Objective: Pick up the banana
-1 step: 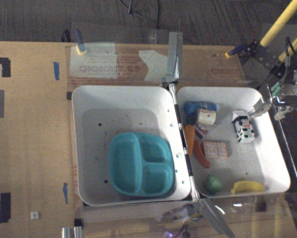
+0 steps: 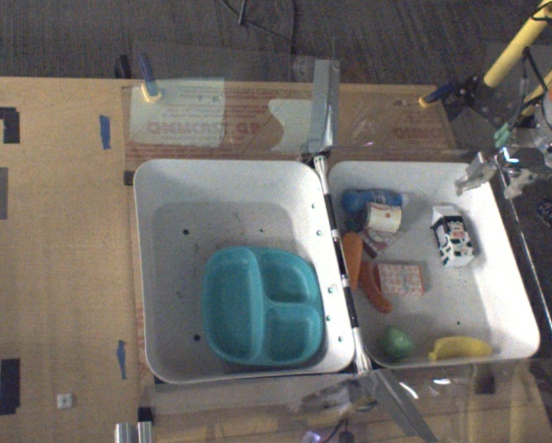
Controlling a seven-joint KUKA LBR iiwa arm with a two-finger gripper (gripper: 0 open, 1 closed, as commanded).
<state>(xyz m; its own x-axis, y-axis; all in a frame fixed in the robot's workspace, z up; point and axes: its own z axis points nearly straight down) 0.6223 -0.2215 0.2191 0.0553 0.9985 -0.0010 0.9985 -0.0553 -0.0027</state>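
Camera view shows the banana [image 2: 460, 347] lying untouched at the right bin's [image 2: 516, 289] near edge beside a green fruit [image 2: 397, 343], the gripper [image 2: 498, 166] well apart at the far corner, pickup not begun.

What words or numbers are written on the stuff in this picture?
None can be read.
Clear panel behind the bins: reddish lettering, mirrored and blurred.
White box: coloured print, too small.
Small can: label too blurred.
Pink speckled box: pattern, no clear letters.
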